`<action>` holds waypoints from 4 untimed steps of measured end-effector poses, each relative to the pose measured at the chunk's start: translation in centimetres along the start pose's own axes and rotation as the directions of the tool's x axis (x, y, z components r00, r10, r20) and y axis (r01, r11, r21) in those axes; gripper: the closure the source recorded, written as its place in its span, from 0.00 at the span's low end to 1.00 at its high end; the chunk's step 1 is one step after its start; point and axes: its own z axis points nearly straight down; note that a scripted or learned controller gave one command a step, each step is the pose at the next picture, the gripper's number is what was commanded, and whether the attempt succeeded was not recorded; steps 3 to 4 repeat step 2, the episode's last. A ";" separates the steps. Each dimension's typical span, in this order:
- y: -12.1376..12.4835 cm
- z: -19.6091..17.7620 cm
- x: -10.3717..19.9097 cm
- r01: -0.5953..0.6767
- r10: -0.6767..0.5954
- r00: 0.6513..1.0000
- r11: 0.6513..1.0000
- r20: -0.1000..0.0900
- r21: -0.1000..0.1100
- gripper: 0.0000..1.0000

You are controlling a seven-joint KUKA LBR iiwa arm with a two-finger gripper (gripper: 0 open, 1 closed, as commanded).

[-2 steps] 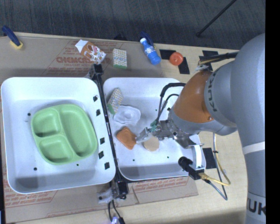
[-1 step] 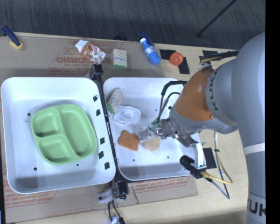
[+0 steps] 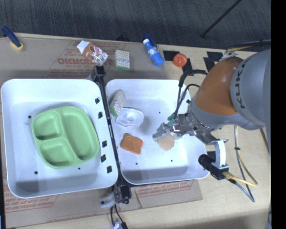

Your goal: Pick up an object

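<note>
The arm's end effector (image 3: 163,133) hangs low inside the right-hand shallow white bin (image 3: 148,173), near that bin's right wall, poised directly over a pale beige rounded object (image 3: 166,143), seemingly the chosen target. How far its fingers are spread, I cannot tell; nothing visibly sits between them. An orange flat wedge-shaped piece (image 3: 132,143) lies just beside, toward the bin's front left. A white moulded cup-like piece (image 3: 129,117) rests nearer the centre. The green three-compartment plastic tray (image 3: 64,136) occupies the left-hand white bin (image 3: 19,185), well apart.
</note>
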 end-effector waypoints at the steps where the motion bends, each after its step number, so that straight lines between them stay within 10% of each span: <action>1: 0.0 -1.8 7.7 0.005 -0.005 1.000 1.000 0.000 0.001 1.00; 4: -1.8 -2.3 9.3 0.004 -0.004 1.000 1.000 0.000 0.003 1.00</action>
